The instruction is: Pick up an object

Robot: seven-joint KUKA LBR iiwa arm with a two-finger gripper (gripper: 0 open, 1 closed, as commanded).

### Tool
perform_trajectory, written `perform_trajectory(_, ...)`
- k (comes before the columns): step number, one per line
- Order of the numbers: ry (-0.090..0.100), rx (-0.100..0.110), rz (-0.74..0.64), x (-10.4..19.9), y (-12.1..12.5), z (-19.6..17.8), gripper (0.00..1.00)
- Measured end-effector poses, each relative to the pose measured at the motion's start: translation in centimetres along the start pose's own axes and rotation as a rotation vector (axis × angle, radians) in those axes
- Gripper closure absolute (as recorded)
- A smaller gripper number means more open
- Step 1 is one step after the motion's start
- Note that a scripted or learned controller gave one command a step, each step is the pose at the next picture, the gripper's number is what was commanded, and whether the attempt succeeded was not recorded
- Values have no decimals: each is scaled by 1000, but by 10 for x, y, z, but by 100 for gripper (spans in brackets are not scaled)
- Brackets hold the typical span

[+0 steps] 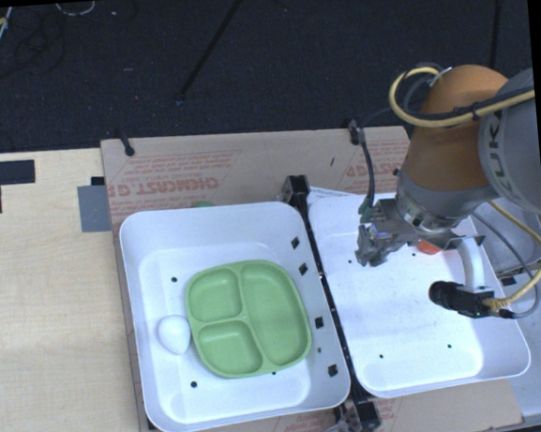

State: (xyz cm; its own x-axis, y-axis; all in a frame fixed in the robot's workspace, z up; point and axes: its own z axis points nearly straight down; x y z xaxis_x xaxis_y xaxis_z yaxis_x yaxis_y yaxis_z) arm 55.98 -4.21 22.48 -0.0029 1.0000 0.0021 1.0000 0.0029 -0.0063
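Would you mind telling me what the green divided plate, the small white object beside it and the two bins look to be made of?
The green plate looks like moulded plastic, matte: uniform colour, soft rounded dividers, no sharp glare. The white object is smooth and egg-shaped, perhaps plastic or foam; the look leaves it open. The left bin and right bin seem thin white plastic with a slight sheen and rounded moulded corners.

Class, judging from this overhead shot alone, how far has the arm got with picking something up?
Done: the gripper sits low over the right bin.
In hand: nothing visibly held.
Left: the green divided plate and the white egg-shaped object lie untouched in the left bin; a grasp and lift remain.
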Motion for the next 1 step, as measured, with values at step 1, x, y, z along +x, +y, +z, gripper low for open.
perform_trajectory(1, 0, 0, 0, 46, -14, 10, 100)
